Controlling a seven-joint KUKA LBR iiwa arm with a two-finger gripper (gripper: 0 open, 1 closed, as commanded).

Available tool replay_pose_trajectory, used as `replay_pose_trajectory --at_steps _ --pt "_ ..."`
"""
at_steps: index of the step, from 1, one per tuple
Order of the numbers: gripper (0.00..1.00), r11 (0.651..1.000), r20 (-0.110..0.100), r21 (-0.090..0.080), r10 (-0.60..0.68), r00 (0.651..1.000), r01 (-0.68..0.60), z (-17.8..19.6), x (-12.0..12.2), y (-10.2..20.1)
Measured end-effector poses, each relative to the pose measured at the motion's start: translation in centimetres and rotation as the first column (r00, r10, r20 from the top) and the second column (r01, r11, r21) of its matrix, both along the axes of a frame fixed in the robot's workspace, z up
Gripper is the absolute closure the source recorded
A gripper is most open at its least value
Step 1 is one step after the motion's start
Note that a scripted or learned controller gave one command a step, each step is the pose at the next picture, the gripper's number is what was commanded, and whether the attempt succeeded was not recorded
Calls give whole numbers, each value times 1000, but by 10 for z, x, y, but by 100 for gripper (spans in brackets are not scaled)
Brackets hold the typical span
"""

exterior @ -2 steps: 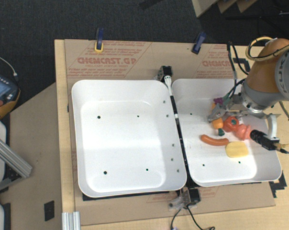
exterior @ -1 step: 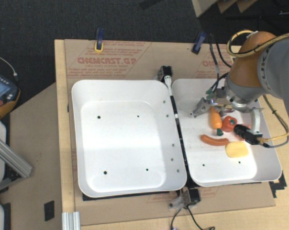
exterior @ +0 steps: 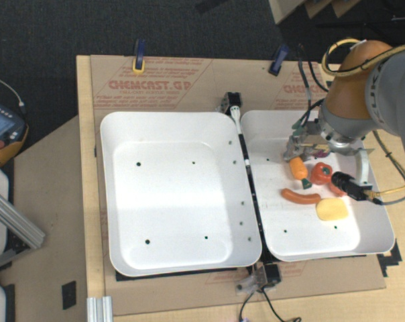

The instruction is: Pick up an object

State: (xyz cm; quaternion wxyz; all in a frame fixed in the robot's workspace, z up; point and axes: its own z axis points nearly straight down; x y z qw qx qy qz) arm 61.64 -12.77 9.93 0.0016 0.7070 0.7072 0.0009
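Jaws (exterior: 302, 154) sit low in the right bin (exterior: 370, 237), at about one o'clock from that bin's middle, and I cannot tell from up here whether they are spread or pressed together; nothing visibly sits between them.

Biggest first: the left bin (exterior: 169, 186) lies beside it on the surface (exterior: 88, 146). In the right bin, the yellow piece (exterior: 332, 210) sits at four o'clock from the jaws, the sausage (exterior: 300, 196) at six, the tomato (exterior: 322, 173) at four and nearer, and the orange piece (exterior: 298, 168) just below the jaws.

My worry is crowding. These items lie close together, so I judge a descent could shove the orange piece aside or catch two things badly. Rounded shapes may also squirt out as the jaws come together.
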Motion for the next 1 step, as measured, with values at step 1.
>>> replay_pose_trajectory --at_steps 1 --pt "100 1000 -2 0 3 1000 -3 -13 6 37"
